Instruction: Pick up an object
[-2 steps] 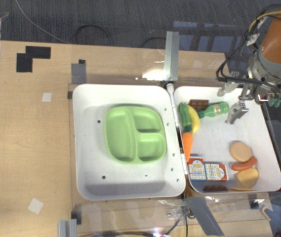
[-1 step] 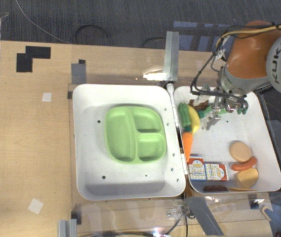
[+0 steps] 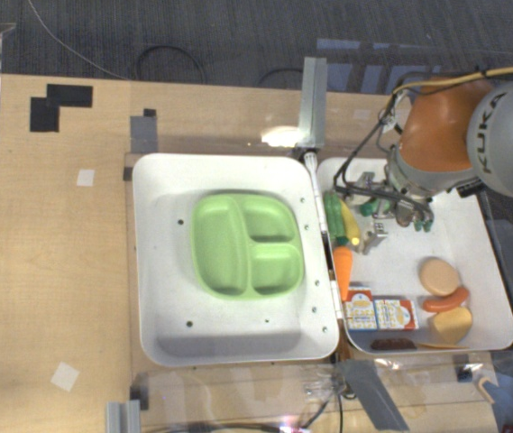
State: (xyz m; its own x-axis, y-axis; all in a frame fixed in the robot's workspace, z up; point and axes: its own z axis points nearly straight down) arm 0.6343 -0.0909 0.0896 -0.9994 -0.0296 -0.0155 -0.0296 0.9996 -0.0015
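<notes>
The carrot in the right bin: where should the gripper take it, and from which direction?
Probably from above, at the thick upper half of the carrot, fingers closing across its width. It lies lengthwise against the right bin's left wall, so one finger needs the narrow gap on the wall side. The packet crowds its thin lower tip.

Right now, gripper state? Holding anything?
Gripper: cannot be told whether open or closed from this slant. It sits low over the right bin, beside the corn cob. Nothing visibly held.
</notes>
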